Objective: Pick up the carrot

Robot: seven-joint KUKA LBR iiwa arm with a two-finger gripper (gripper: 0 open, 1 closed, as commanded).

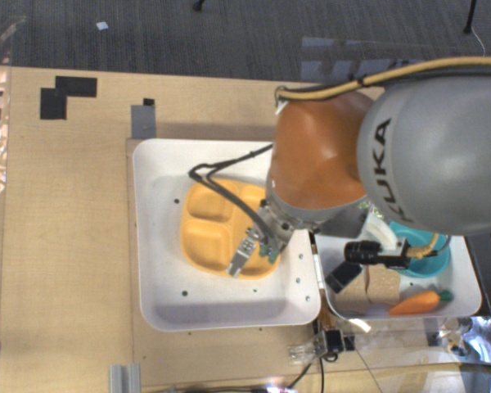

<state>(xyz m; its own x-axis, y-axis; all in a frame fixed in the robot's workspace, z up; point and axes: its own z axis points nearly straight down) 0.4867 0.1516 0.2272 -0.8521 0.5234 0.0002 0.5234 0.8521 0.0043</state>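
Observation:
The orange carrot [415, 303] with a green tip lies at the front right of the right bin [468, 300], next to a tan block [383, 284]. My gripper [250, 255] hangs under the orange wrist band over the left bin [157, 244], just above the front right part of a yellow compartment tray [206, 229]. It is well to the left of the carrot and apart from it. The bulky grey arm hides much of the right bin.
A teal bowl [425, 247] sits in the right bin behind the carrot. The wall shared by the two bins [317, 278] runs between gripper and carrot. Black tape marks [65, 95] lie on the wooden bench at the far left.

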